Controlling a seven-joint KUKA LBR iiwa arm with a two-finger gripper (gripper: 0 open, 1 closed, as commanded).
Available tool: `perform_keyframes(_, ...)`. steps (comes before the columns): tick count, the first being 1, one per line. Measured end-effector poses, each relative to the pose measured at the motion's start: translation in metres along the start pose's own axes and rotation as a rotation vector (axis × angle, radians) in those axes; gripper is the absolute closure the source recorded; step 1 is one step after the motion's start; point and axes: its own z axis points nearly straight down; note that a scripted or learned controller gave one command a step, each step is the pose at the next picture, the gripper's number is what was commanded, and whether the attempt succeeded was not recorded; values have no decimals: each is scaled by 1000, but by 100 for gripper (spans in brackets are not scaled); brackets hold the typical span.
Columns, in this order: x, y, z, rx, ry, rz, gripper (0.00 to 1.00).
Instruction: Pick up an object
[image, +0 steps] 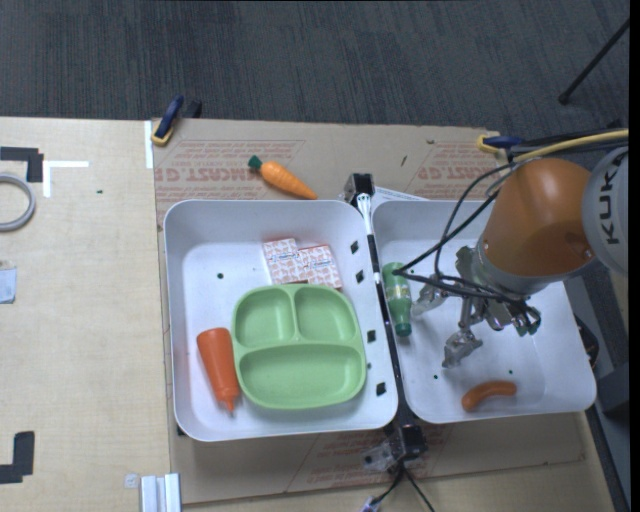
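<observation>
My gripper (478, 330) hangs over the middle of the right bin (560, 395), under the orange band of the arm. A small green bottle (399, 298) lies against that bin's left wall, just left of the gripper. An orange sausage (489, 395) lies near the bin's front edge, below the gripper and apart from it. In the left bin (190, 240) a green divided plate (298, 347) sits at the middle. An orange carrot (218, 368) lies to its left. A pink and white box (297, 262) lies behind the plate.
Another carrot (283, 178) lies on the cardboard behind the left bin. A blue clamp (167, 120) holds the cardboard's back left corner. Black cables run from the arm across the right bin toward the bottle.
</observation>
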Motion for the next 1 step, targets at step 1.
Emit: perform_keyframes(1,-66,-54,-1,0,-4,265,0)
